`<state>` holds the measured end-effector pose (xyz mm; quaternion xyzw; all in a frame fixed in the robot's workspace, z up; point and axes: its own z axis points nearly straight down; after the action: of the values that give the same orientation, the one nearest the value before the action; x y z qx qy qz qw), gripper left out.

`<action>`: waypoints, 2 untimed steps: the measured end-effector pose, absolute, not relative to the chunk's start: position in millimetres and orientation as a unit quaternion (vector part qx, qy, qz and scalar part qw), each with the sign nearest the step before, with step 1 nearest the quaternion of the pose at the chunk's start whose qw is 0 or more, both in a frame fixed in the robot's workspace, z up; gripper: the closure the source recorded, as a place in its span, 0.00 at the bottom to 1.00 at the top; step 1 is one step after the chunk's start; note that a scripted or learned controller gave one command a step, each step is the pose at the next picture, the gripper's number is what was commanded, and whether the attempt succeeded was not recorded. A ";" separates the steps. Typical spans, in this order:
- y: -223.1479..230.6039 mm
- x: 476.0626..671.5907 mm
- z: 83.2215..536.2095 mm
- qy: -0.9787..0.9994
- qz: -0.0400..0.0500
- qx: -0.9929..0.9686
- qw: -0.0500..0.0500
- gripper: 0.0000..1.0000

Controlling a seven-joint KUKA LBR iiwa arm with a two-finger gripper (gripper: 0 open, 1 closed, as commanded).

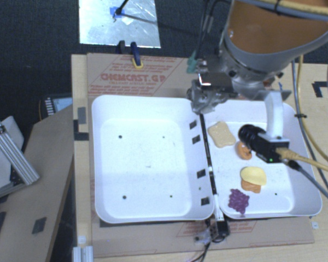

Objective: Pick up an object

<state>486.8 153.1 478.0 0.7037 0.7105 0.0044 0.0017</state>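
One bread slice [222,135] lies angled up-left.

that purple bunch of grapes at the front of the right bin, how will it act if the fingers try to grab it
The purple grape bunch looks like small toy food, so probably light. Its bumpy, lumpy surface may give the fingers uneven contact, so it could slip. It lies flat and low, so it probably won't roll if nudged.
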 end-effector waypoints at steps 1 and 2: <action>214.0 529.7 405.2 0.710 0.001 0.705 0.000 1.00; 214.7 484.9 509.6 0.710 0.006 0.704 0.001 1.00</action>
<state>484.9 214.7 509.6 0.7044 0.7098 0.0056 0.0012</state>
